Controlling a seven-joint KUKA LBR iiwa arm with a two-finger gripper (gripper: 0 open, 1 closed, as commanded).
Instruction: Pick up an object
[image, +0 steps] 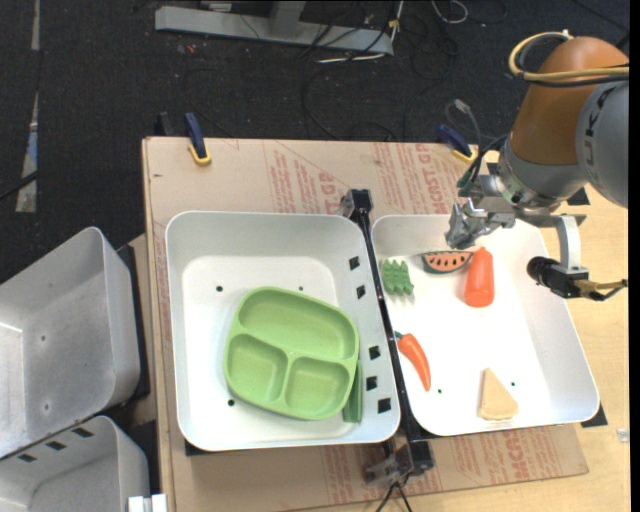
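The camera view looks down on two white bins side by side. The left bin (190, 300) holds a green divided tray (292, 352). The right bin (570, 330) holds a small green ridged piece (398, 277), a watermelon slice (446, 262), an orange carrot (479, 277), a red chili pepper (415, 358) and a pale wedge of cheese (496, 395).

The gripper (463, 230) hangs over the back of the right bin, just beside the watermelon slice and near the top of the carrot. These two lie almost touching, so a descent here could land on the gap between them and push both aside, or catch only the thin rim of the slice and let it slip out. The carrot is rounded and may roll off a poorly centred pinch. The back wall of the bin is also near, which leaves little room for the pincer to settle.

How wide the pincer stands cannot be told from this angle, and nothing is seen in its grasp.
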